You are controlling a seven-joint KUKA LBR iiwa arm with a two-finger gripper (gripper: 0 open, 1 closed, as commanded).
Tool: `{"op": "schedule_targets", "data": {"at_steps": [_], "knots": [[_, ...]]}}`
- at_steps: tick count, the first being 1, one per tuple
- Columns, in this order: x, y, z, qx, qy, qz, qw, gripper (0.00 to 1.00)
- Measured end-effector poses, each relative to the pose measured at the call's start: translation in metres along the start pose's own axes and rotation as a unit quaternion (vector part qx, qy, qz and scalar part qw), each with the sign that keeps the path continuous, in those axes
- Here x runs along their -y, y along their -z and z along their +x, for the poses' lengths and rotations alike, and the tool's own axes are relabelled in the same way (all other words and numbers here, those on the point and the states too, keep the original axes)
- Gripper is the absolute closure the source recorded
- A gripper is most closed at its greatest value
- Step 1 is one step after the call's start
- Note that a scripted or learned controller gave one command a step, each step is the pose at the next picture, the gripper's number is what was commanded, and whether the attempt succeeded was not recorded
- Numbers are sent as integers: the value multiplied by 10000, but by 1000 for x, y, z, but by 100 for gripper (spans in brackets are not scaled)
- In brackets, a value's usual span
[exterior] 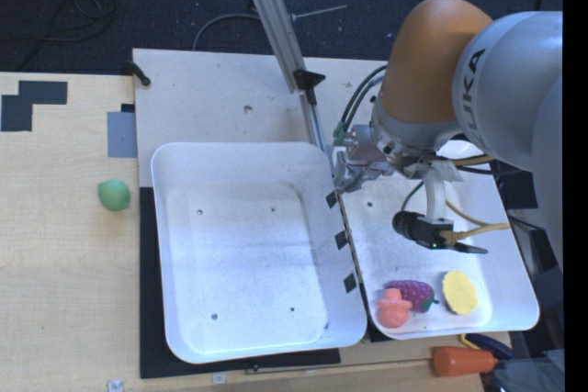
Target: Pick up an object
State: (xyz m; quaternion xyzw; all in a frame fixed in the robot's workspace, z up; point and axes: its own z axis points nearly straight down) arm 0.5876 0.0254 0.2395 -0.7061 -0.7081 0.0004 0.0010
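Note:
Three small objects lie at the near end of the right bin (514,289): a purple grape bunch (411,292), an orange-pink piece (393,310) touching it, and a yellow lemon-like piece (459,292) just to their right. My gripper (351,168) hangs over the far left corner of the right bin, close to the wall shared with the left bin (175,197). It is well away from the three objects, and the wrist and orange band above hide most of it.
A green ball (114,195) rests on the wooden bench left of the left bin. An orange object (464,361) lies outside the right bin's near edge. A slanted metal rail (280,28) rises behind the bins.

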Motion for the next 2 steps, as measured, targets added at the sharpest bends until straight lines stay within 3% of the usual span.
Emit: {"op": "schedule_targets", "data": {"at_steps": [1, 2], "knots": [[6, -10, 42, 1, -3, -4, 10000, 100], [2, -16, 64, 4, -13, -4, 10000, 100]]}}
